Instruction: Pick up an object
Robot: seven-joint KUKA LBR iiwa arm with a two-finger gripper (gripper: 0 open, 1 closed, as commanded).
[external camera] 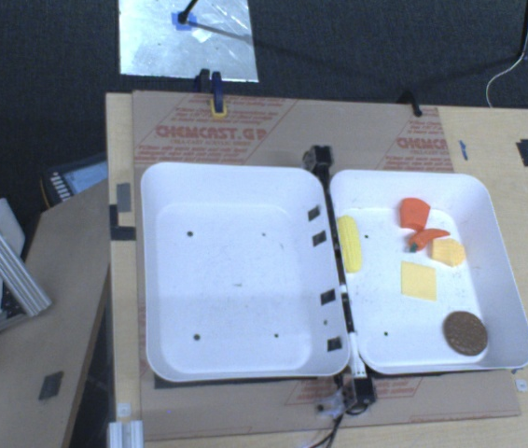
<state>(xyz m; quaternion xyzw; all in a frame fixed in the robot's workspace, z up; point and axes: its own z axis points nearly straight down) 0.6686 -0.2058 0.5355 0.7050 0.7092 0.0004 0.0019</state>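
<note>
Where the shot blurs, we can't settle what several bits are: the small piece (425, 239) just below the orange chunk (413, 213) is orange w/ a dark or teal spot, and its shape is unclear. Jaw state: we can't tell. At the pic's left edge a metal rail (3, 259) is cut off, and a foil sheet (187, 26) is cropped at the top. Red print on the board (245, 124) under the bins is only partly readable.

Left bin (236, 278): white floor w/ a few dark specks. Black clips (325, 241) sit along the seam btw. the two bins.

Right bin (385, 315) carries every pickable item:
- yellow corn-like stick (349, 243), lying along the bin's left wall, nearer the far edge;
- orange chunk, near the far right corner, w/ the small piece touching or just beside it;
- yellow-orange block (449, 251), just beside that small piece, toward the right wall;
- pale yellow square (420, 281), flat, mid-floor, near the block but apart from it;
- brown disc (465, 332), flat, in the near right corner, well apart from the stick.
</note>
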